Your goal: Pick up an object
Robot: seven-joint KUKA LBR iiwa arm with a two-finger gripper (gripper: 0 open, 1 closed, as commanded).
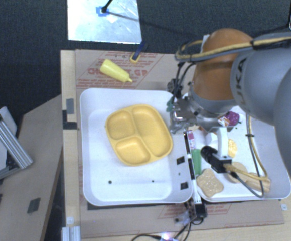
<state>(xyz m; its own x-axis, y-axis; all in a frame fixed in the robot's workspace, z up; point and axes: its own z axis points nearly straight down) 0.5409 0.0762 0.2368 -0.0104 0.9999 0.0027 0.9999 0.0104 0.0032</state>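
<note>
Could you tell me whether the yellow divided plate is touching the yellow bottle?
Apart. The camera view shows the plate inside the left bin, the bottle outside on the cardboard.

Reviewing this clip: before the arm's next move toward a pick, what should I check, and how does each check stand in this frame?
1. Tool over a bin: ok, near the divider between the left bin and the right bin.
2. Object between the tool's tips: cannot tell, the arm hides them.
3. Pick candidates present: ok, yellow tray, toast slice, purple item.
4. Right bin contents visible: not ok, partly covered by the arm.
5. Yellow bottle outside the bins: ok.
</note>
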